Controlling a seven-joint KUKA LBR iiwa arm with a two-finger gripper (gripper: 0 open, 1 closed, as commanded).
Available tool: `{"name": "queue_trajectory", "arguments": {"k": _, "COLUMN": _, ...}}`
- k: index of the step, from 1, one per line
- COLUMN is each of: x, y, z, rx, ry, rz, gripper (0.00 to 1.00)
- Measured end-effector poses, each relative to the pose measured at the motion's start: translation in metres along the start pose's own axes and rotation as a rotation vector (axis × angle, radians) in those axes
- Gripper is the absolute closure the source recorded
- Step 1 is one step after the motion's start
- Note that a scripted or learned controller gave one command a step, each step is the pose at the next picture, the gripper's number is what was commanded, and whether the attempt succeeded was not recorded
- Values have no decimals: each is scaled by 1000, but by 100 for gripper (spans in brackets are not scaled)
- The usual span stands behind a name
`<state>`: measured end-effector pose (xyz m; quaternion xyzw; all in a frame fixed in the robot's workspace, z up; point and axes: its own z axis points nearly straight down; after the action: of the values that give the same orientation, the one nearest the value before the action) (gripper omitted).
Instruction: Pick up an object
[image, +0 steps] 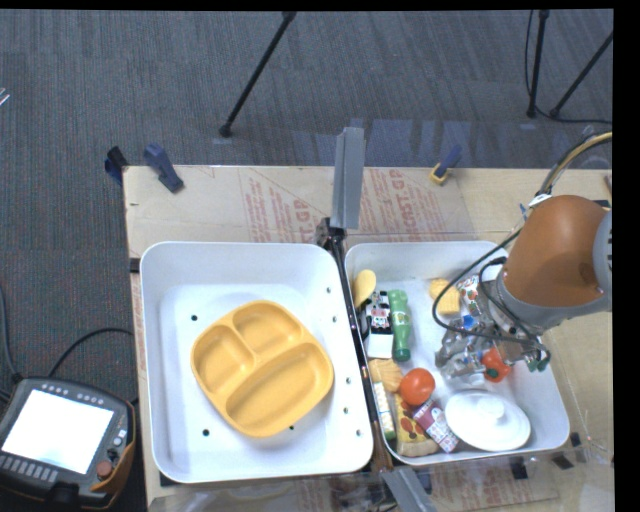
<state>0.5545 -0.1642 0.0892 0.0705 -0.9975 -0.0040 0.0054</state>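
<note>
Just left of the hand (478, 358), grip state unclear, a red tomato (417, 385) in the right bin (556, 400).

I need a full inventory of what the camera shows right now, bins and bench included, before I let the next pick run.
Shallow white plastic bins: 2, white, side by side on the bench.
Divided plastic plate: 1, yellow, in the left bin.
Round tomato-like ball: 1, red, middle of the right bin.
Upright-shaped bottle: 1, green, lying near the right bin's left wall.
Round lidded dish: 1, white, right bin's near corner.
Banana-like piece: 1, yellow, right bin's far left.
Teach pendant: 1, grey with orange trim, on the floor left of the bench.
Clamps: 2 blue, bench's far edge.
Gripper: 1, metal, low in the right bin beneath the orange wrist band.
</note>
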Motion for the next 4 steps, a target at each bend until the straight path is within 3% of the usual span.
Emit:
{"name": "queue_trajectory", "arguments": {"k": 1, "x": 57, "y": 38, "z": 7, "rx": 3, "ry": -2, "rz": 207, "gripper": 100}}
{"name": "queue_trajectory", "arguments": {"k": 2, "x": 52, "y": 36, "z": 3, "rx": 10, "ry": -22, "rz": 207, "gripper": 0}}
{"name": "queue_trajectory", "arguments": {"k": 3, "x": 9, "y": 75, "z": 5, "rx": 16, "ry": -8, "rz": 191, "gripper": 0}}
{"name": "queue_trajectory", "arguments": {"k": 4, "x": -54, "y": -13, "z": 5, "rx": 5, "ry": -7, "rz": 282, "gripper": 0}}
